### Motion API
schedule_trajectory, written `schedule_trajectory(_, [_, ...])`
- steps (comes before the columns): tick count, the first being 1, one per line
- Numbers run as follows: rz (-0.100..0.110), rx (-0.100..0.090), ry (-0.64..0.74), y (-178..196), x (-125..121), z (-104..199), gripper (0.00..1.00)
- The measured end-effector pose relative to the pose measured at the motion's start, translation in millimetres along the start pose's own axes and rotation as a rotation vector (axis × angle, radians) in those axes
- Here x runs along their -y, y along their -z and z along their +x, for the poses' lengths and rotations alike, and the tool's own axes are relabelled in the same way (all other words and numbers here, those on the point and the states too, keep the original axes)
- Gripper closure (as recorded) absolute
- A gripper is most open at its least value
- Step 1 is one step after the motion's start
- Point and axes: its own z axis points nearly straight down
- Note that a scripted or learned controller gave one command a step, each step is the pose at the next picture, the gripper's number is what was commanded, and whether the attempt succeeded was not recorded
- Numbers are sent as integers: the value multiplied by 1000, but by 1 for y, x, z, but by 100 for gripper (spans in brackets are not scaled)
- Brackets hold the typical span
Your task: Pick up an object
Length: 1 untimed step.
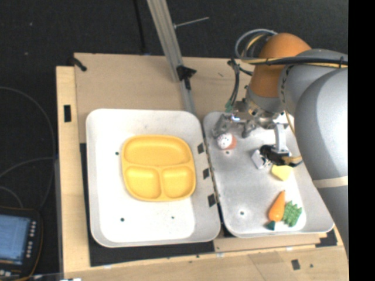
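Note:
My gripper (233,126) hangs over the far left corner of the right bin (246,221), reaching down from the grey arm with the orange band. Just below it, a small white and orange round object (224,141) lies on the bin floor, close to the gripper's tip; whether they touch is unclear. A yellow piece (281,172) lies toward the bin's right side. An orange carrot (276,205) and a green leafy toy (292,213) lie together near the front right corner.
The left bin (105,215) holds a yellow divided plate (158,167) in its middle. A slanted metal pole (167,34) rises behind the bins. The bulky grey arm covers the right bin's right edge.

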Motion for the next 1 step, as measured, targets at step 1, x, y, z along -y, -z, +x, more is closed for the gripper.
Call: schedule_trajectory(1, [-6, 1, 1, 14, -2, -1, 100])
